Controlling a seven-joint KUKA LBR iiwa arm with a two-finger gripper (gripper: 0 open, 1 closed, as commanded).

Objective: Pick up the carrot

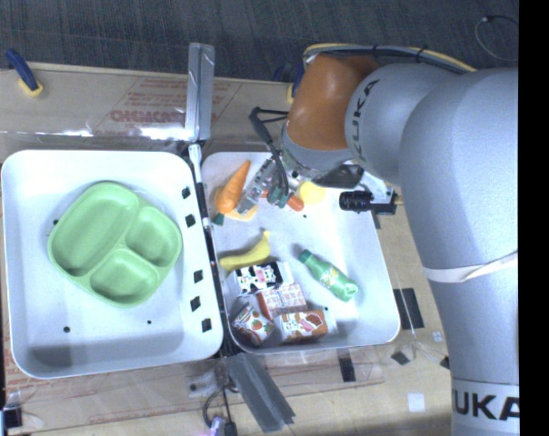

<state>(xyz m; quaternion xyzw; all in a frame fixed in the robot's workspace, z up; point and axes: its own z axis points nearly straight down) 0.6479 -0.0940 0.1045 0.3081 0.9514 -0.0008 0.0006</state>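
Orange tapered carrot (232,192) lies in the right white bin's (370,280) upper-left corner, gripper (264,187) touching its side; whether it's open or closed, I can't tell. No lift yet.

We see a green plate (116,241) in the left bin (20,271); a banana (244,253), green bottle (328,275) and what seem snack packets (276,312) in the right bin (370,284).

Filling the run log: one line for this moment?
gripper over right bin | beside carrot | grasp unconfirmed | banana, bottle nearby | green tray left bin
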